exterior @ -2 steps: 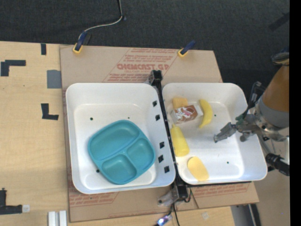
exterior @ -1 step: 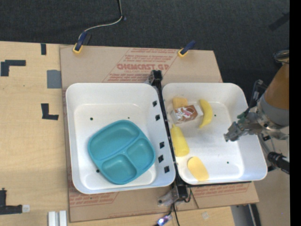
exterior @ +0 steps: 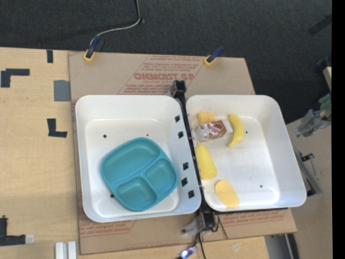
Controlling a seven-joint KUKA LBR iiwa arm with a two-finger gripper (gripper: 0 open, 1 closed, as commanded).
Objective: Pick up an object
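The left bin (exterior: 86, 109) holds a teal plate (exterior: 139, 173) with three compartments, lying toward its front edge. The right bin (exterior: 280, 161) holds the objects: a banana (exterior: 235, 129) near the back edge; a small packet (exterior: 212, 130) just beside it, touching an orange block (exterior: 205, 116) in the back left corner; a yellow piece (exterior: 205, 162) along the left wall; a yellow lump (exterior: 227, 193) by the front edge. The gripper (exterior: 314, 122) is outside the right bin's right edge, apart from all objects; it is blurred and I cannot tell its state.
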